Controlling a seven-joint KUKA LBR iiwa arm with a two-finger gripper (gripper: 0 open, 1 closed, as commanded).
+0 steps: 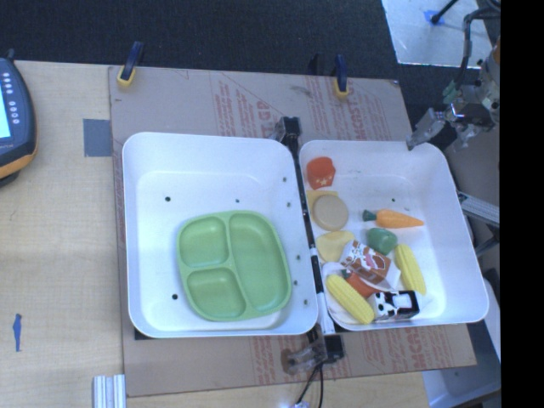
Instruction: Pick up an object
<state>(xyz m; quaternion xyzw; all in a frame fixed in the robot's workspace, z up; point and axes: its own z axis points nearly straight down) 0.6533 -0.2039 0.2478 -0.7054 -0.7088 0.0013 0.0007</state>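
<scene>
Up at the far right corner of the right bin [442, 172], the claw [438, 126] hangs above the rim; whether its tips are spread or pressed together cannot be told, as it is small and partly cut by the edge of the view. Nothing is seen between them. The grey arm [480, 92] reaches in from the right behind it.

Nearest the claw inside that bin lies a toy carrot [395, 219], orange with a green top, pointing right. Just below it sits a dark green vegetable piece [382, 240], touching a crumpled red and white packet [370, 263]. To the right of these a yellow corn cob [410, 269] lies slanted, and a second corn cob [349, 298] rests at the near left of the bin. A black and white toy [395, 304] sits beside it against the near wall. Along the bin's left side are a red pepper piece [320, 172] at the far end, a tan round disc [330, 212] below it, and a pale yellow chunk [335, 245] nearer still.

The left bin [153, 168] touches the right one along a shared edge and carries a light green divided plate [234, 264] with three compartments. Both bins rest on a cardboard sheet [238, 100] clamped to the wooden tabletop [51, 253]. A dark handheld pendant [13, 117] lies at the far left.
</scene>
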